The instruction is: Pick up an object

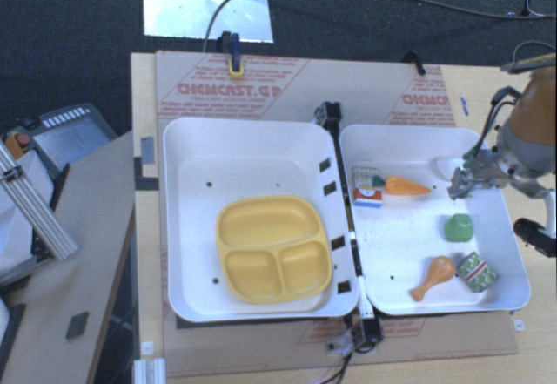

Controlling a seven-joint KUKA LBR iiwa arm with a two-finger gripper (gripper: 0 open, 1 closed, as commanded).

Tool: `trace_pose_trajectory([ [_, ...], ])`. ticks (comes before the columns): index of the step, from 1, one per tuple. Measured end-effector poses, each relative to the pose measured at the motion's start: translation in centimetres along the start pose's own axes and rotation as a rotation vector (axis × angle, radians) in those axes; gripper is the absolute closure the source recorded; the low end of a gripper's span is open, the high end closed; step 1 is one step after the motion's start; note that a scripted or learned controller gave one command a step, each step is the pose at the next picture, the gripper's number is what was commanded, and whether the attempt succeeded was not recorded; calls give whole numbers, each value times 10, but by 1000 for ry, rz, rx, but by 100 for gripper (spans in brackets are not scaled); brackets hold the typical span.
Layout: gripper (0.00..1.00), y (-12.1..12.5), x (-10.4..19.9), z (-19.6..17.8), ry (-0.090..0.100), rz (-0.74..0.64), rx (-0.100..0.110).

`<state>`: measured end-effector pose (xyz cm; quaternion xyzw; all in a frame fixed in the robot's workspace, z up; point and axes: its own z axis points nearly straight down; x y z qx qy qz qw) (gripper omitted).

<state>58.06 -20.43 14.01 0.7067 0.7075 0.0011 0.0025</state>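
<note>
Gripper (461, 182) hovering at right bin's (496, 295) 2 o'clock, fingers' state unclear, nothing visibly grasped. Carrot (406, 187) lying at its 9 o'clock; green ball (459, 227) sitting at 6 o'clock.

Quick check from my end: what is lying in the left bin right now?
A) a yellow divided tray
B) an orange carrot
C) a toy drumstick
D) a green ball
A: the yellow divided tray lies in the left bin; the small toys are in the right bin.
</note>
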Motion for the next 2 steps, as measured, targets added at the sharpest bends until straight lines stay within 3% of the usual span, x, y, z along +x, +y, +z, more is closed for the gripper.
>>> trace_pose_trajectory([
  [2, 100, 4, -2, -92, -1, -4, -2],
])
